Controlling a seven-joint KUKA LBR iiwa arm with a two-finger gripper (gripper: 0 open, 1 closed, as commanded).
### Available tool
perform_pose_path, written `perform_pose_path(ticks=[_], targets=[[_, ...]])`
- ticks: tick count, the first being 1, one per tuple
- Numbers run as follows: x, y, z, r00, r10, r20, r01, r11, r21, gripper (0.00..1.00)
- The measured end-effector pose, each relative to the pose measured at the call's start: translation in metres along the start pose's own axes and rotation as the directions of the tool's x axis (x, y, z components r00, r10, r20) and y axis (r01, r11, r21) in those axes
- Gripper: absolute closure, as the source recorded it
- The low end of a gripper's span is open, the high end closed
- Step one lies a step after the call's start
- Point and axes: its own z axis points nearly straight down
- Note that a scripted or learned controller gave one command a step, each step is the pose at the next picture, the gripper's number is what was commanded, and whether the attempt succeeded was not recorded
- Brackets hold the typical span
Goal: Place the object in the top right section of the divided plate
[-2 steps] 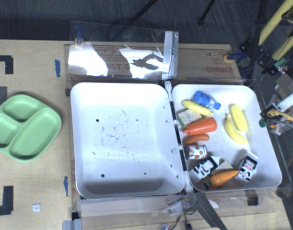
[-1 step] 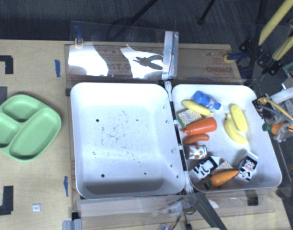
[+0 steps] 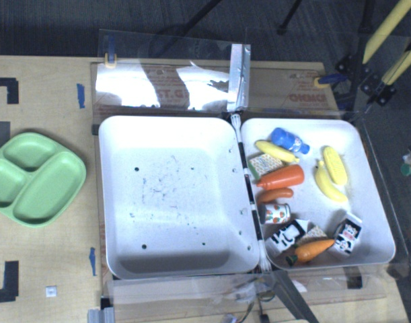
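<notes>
The green divided plate lies on the bench at the far left, outside both bins; its two small sections face the back and the long one faces the front right. Toy food fills the right bin: a blue bottle, a yellow banana, a yellow corn cob, a large orange carrot, a brown sausage, a small printed cup, a smaller carrot and two black-and-white cartons.
The left bin is bare white plastic with faint scuffs. A clear panel with a taped upright post stands behind the bins. Black tape marks sit on the wooden bench at the left edge.
</notes>
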Motion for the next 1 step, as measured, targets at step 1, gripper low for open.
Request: perform_pose_path(ticks=[1], targets=[[0.001,-0.0003,-0.0094,1.0,-0.002,0.002,0.002,1.0,0.001,1.0]])
